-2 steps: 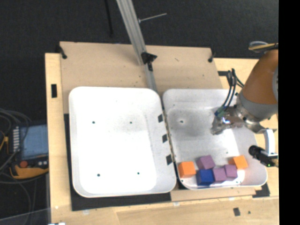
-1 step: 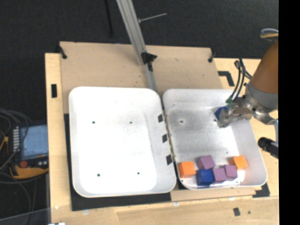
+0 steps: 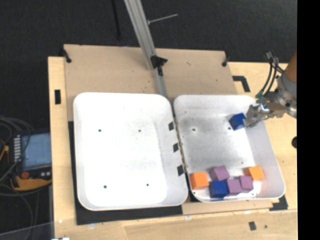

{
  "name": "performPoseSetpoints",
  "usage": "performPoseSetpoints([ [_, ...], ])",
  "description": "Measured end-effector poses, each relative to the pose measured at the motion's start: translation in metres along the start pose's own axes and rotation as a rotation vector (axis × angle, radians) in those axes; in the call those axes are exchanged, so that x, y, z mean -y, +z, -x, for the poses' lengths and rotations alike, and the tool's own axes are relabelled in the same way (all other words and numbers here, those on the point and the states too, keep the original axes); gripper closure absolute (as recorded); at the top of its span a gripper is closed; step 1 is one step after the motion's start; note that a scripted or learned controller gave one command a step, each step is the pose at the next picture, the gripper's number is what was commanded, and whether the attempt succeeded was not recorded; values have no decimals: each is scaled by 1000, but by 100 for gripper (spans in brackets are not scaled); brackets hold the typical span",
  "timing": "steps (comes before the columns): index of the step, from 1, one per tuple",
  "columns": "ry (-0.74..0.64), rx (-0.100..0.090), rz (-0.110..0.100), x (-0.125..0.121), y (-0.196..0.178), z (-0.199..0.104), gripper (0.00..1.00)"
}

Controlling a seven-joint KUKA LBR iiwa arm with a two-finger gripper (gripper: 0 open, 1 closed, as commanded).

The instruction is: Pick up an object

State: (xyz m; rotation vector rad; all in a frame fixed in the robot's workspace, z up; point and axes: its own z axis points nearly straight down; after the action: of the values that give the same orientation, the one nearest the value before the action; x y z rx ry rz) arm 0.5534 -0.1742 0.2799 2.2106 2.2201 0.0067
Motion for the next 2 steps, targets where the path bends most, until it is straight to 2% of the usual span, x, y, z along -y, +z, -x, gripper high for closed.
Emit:
performPoseSetpoints([
  [2,-2,-4,-11,-16,26,-109,100],
])
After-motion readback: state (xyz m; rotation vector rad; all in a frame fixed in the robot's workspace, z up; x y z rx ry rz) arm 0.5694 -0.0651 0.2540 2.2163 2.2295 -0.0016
